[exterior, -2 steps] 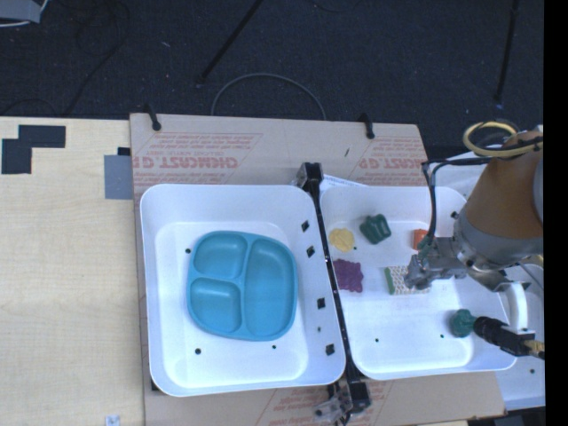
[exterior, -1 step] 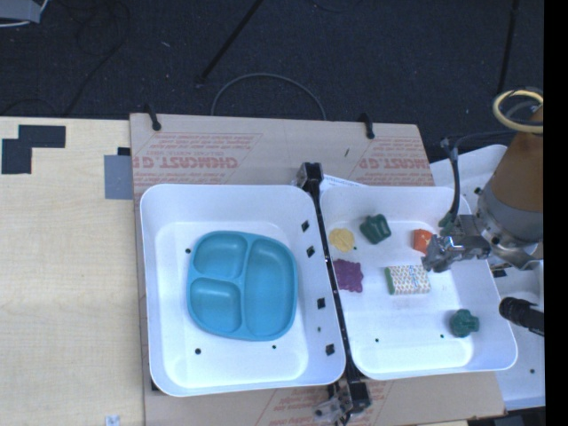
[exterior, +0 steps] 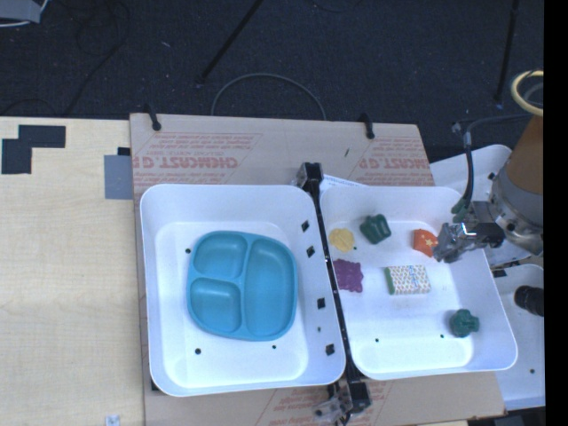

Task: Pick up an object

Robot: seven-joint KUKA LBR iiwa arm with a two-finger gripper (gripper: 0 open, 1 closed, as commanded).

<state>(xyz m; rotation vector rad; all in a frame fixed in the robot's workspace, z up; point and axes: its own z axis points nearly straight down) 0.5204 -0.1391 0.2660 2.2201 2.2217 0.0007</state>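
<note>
The right bin (exterior: 497, 327) holds a yellow round piece (exterior: 342, 239), a dark green pepper-like toy (exterior: 375, 228), an orange toy (exterior: 424, 240), a purple piece (exterior: 348, 276), a small patterned box (exterior: 407, 280) and a teal lump (exterior: 462, 323). My gripper (exterior: 451, 240) hovers at the bin's right side, just right of the orange toy and close to touching it. Nothing shows between its fingers.
The left bin (exterior: 160, 238) carries a blue three-compartment plate (exterior: 241, 284). A black divider (exterior: 324, 273) runs between the bins. Cardboard (exterior: 231, 149) lies under both. The arm's grey body (exterior: 524, 193) stands over the right bin's far right edge.
</note>
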